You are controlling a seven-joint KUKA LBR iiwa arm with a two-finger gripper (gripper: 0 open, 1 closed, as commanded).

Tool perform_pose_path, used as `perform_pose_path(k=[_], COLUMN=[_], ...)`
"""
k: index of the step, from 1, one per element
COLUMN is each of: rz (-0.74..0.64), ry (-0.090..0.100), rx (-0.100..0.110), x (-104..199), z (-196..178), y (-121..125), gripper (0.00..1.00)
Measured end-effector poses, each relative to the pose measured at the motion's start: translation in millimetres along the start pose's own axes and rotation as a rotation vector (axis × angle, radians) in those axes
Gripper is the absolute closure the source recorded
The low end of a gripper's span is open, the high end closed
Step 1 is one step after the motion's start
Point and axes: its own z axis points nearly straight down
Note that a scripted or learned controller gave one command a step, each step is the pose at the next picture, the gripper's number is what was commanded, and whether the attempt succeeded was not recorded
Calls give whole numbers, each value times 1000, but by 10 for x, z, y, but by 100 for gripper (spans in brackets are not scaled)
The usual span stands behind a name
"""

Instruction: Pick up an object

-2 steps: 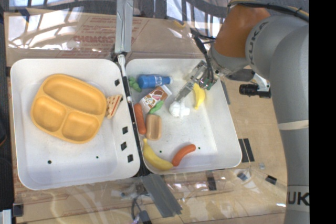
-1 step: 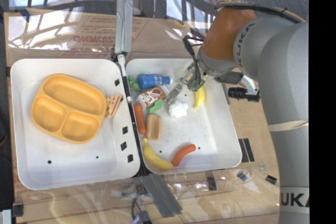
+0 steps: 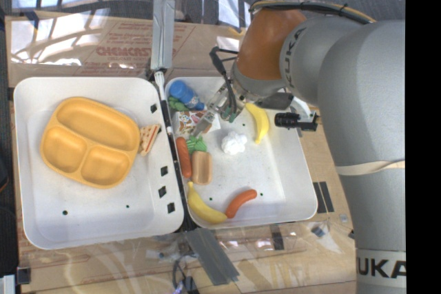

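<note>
Arm [image 3: 324, 72] comes in from the right, wrist over the back half of the right bin [image 3: 293, 179]. Gripper [image 3: 215, 113] sits low near that bin's back-left corner. Can't tell from here if the hand is released or clenched, and nothing is clearly visible in its grip.

Relative to the gripper:
- Blue object [image 3: 182, 91] just up-left of it, near the bin's back wall.
- Green bit [image 3: 178, 105] just left of it, under the blue one.
- Printed packet [image 3: 187, 123] right at the tip, on its left side; touching or not, can't say.
- White crumpled lump [image 3: 234, 143] just below and to the right.
- Yellow banana [image 3: 260, 122] to the right, next to the wrist.
- Carrot [image 3: 183, 156] and hot dog bun [image 3: 201, 167] below it, side by side, with a small green piece [image 3: 197, 144] at their tops.
- Second banana [image 3: 204, 208] and red sausage [image 3: 241, 202] well below, at the bin's front edge, touching at their ends.

Left bin [image 3: 41, 217], well to the gripper's left: orange divided tray [image 3: 89, 141], with a small sandwich wedge [image 3: 149, 138] against its right edge.
</note>
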Motion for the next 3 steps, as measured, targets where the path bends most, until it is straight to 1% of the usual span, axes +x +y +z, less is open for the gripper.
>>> perform_pose_path(k=[1, 2, 3], rz=[-4, 19, -128], ry=[0, -13, -8], rx=[1, 5, -4], x=[-8, 240, 788], z=[-101, -34, -1034], y=[-4, -25, 247], gripper=[100, 100, 100])
